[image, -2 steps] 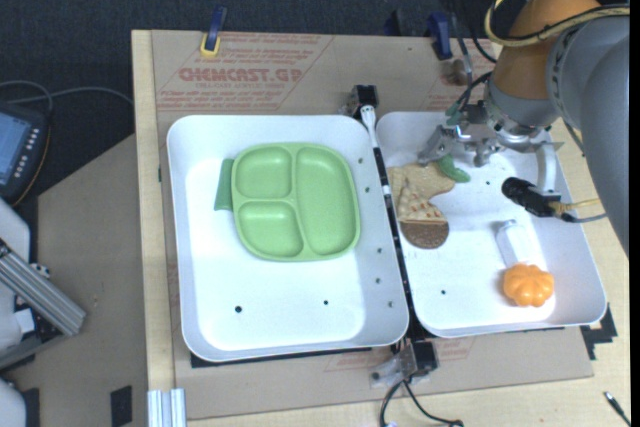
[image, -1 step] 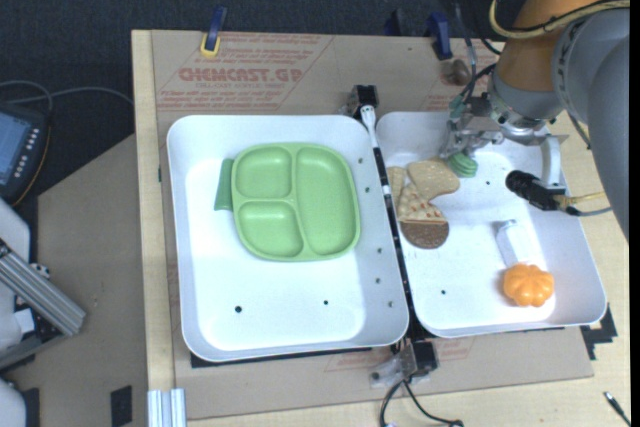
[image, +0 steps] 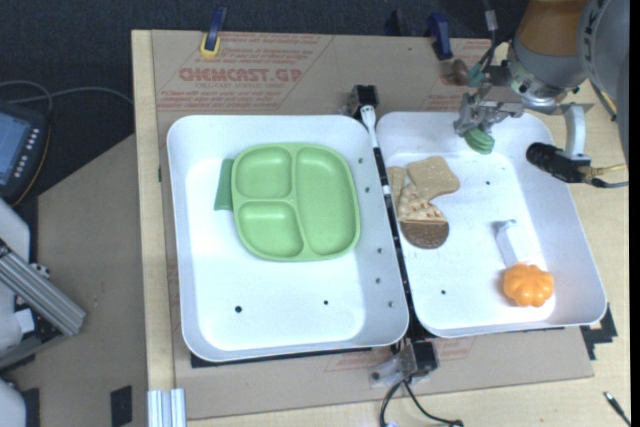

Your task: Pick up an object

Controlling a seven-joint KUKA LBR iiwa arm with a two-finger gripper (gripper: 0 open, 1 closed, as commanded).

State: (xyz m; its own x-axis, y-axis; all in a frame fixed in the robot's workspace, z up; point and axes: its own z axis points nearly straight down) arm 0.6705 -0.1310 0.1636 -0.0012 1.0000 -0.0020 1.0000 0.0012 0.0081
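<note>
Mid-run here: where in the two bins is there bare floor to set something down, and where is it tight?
Left bin: bare floor in front of the green divided plate. Right bin: bare middle between the tan food pile and the white tool with the orange pumpkin. Crowded at the far edge, where the gripper hangs with a green item.

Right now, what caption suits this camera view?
Gripper over right bin, small green object at its tip; green plate left.

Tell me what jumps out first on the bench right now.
The green divided plate fills the middle of the left bin. In the right bin, an orange pumpkin-like toy sits near the front, and the gripper hangs over the far edge with a small green object at its tip.
</note>
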